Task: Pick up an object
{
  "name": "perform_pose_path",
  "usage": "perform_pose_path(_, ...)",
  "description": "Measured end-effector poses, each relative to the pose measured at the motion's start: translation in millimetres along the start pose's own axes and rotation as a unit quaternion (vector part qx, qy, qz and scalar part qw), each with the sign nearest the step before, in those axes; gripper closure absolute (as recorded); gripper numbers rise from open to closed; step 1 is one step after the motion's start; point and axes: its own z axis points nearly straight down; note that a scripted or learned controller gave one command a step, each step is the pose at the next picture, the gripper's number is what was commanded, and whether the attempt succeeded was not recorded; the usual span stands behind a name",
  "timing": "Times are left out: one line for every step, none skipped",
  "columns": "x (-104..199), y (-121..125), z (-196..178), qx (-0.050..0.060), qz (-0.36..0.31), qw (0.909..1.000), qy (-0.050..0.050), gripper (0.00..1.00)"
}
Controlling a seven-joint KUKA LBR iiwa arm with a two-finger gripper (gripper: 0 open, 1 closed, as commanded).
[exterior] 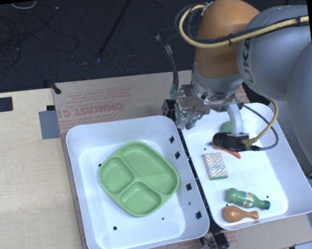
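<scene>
Hovering over the right white plastic bin's [302, 198] upper left corner, the claw [191, 110] seems empty, its state unclear; next it must descend onto the small patterned box [215, 165].

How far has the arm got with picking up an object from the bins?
Done: the gripper is over the right bin's far left corner. In hand: nothing visibly held. Left: the small box, green bottle and orange piece lie on that bin's floor, the green divided plate in the left bin.
</scene>
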Motion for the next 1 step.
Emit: perform_pose_path(55.6, -10.8, 1.9, 0.0, 0.0, 1.0, 0.0, 1.0)
